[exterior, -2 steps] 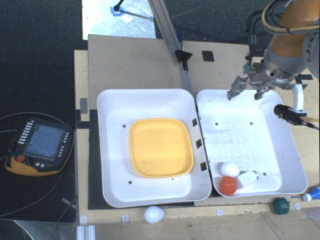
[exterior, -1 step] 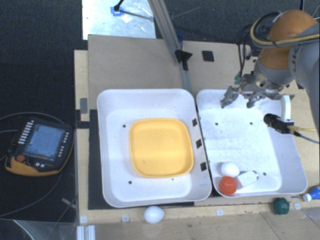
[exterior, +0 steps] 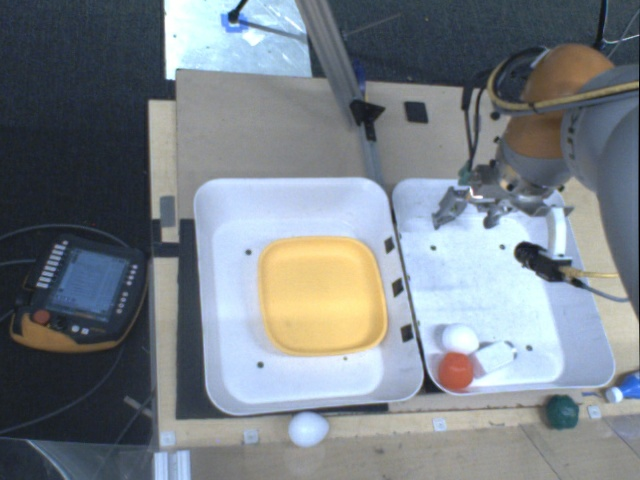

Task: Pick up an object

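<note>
Hovering spread and empty, the hand point(exterior: 466, 206) sits well above the red ball point(exterior: 456, 371) — light, smooth, roll-prone — pinch across its middle.

A plate point(exterior: 323, 295) lay in the left bin point(exterior: 225, 268). Right of that bin sat the other bin point(exterior: 580, 338), two balls point(exterior: 458, 354) touching in its near-left corner. An egg point(exterior: 308, 429) lay on the bench just before the left bin.
</note>
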Available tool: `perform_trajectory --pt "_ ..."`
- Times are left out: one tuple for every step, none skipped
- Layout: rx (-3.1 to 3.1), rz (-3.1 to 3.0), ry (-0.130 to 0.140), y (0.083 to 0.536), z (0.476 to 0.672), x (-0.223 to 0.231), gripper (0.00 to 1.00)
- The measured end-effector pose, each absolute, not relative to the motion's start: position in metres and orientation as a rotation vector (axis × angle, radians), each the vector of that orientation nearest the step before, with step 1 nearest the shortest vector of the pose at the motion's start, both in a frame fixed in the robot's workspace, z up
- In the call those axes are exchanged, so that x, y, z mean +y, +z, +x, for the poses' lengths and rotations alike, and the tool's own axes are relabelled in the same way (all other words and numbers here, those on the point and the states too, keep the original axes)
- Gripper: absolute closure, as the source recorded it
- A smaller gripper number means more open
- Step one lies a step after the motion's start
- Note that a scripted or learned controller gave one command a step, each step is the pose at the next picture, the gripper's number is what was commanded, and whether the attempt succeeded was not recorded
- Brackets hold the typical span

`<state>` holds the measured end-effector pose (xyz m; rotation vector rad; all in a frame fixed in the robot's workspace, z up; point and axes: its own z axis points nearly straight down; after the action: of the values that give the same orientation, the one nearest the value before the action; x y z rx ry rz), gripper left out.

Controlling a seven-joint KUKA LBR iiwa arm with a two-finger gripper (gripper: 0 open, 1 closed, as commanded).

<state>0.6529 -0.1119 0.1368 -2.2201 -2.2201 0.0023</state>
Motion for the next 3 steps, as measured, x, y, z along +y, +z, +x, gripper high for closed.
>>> perform_trajectory --pt "-2.22 -2.22 0.002 0.089 0.652 -0.112 0.0" --pt "-2.223 -2.223 -0.003 0.102 0.654 -0.112 1.0" --pt "-2.224 -2.224 -0.005 0.149 0.658 -0.12 1.0"
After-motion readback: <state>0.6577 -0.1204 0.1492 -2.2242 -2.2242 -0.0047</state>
